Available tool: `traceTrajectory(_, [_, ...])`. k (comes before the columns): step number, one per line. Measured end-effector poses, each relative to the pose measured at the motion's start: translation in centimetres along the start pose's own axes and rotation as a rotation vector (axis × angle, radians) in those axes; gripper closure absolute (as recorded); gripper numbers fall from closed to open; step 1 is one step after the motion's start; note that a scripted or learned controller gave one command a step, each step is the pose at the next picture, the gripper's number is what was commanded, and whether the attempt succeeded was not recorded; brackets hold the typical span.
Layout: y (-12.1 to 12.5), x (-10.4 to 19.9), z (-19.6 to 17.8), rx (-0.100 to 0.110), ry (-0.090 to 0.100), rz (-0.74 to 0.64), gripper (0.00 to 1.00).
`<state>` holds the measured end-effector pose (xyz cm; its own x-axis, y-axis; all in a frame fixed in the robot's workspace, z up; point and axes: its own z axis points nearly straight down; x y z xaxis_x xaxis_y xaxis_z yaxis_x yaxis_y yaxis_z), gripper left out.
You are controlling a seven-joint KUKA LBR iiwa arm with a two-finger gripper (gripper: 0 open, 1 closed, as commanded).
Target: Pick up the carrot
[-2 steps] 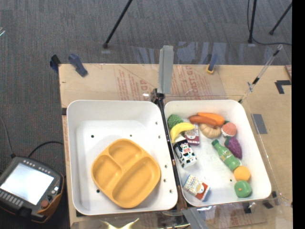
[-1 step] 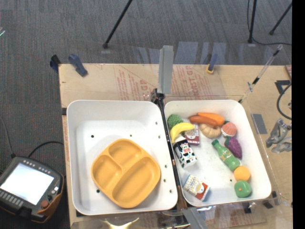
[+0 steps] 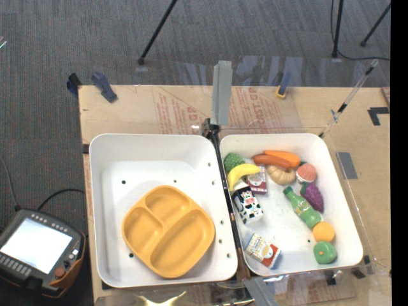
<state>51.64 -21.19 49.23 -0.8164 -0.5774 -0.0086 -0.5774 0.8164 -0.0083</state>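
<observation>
presently carrot (image 3: pixel 278 159) lies at right bin (image 3: pixel 338 171) far edge, against croissant (image 3: pixel 281 174).

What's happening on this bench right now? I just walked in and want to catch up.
Nothing is being handled at this moment. The carrot lies untouched at the far end of the right bin, beside a banana and a croissant, among other toy foods such as a green bottle. The left bin bears a yellow divided plate.
</observation>
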Motion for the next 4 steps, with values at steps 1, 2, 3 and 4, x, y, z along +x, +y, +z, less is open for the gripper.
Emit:
traceTrajectory(1, [2.0,2.6,8.6,-0.014,0.007,-0.153,1.00])
traceTrajectory(2, [1.3,1.7,0.1,-0.003,0.001,-0.230,1.00])
traceTrajectory(3, [2.1,2.8,7.0,-0.015,0.004,-0.508,1.00])
traceTrajectory(4, [0.4,0.6,0.4,-0.009,0.001,-0.664,1.00])
